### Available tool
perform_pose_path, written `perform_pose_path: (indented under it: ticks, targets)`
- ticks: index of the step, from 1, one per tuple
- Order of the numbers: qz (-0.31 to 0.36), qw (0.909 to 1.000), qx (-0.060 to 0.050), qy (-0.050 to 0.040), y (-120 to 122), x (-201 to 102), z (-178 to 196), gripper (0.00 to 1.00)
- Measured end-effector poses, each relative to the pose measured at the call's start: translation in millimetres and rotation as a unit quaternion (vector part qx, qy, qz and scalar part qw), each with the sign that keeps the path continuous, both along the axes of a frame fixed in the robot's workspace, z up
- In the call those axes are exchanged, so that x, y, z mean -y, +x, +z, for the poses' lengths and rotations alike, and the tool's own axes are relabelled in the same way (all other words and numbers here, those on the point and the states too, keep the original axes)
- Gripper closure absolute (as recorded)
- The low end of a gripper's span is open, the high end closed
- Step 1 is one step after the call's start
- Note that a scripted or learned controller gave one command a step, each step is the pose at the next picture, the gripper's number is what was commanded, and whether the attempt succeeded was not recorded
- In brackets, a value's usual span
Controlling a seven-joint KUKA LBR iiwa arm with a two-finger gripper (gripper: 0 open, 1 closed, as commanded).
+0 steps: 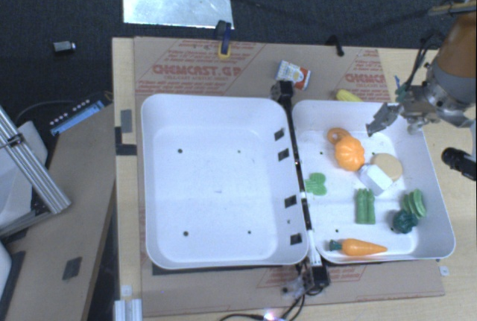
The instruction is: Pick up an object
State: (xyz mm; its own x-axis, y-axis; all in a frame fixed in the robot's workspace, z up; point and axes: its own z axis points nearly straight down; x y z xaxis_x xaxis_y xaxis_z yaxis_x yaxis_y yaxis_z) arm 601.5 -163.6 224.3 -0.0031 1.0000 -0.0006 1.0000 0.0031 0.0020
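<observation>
The right bin (pixel 440 234) holds several toy foods. An orange pumpkin (pixel 349 154) lies next to a smaller orange piece (pixel 337 136). A beige round (pixel 388 163) touches a white block (pixel 375 179). Also in the bin are a green leaf (pixel 316 183), a green ridged bar (pixel 364 206), a dark green broccoli (pixel 405 221), a pale green shell (pixel 415 202) and a carrot (pixel 358 246). My gripper (pixel 395 121) hovers over the bin's back right part, up and to the right of the pumpkin. It is open, with nothing between its fingers.
The left bin (pixel 216 178) sits beside the right one, with black clips along the shared wall (pixel 294 178). Behind the bins lie a yellow piece (pixel 348 96) and a small white and red packet (pixel 293 74). A clamp (pixel 223 39) stands on the bench's far edge.
</observation>
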Motion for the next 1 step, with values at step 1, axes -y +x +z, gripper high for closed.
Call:
perform_pose_path:
  ticks: [1]
  targets:
    - [0.002,1.0000,0.002,-0.0013,-25.8,-39.6,-120.7,0.00]
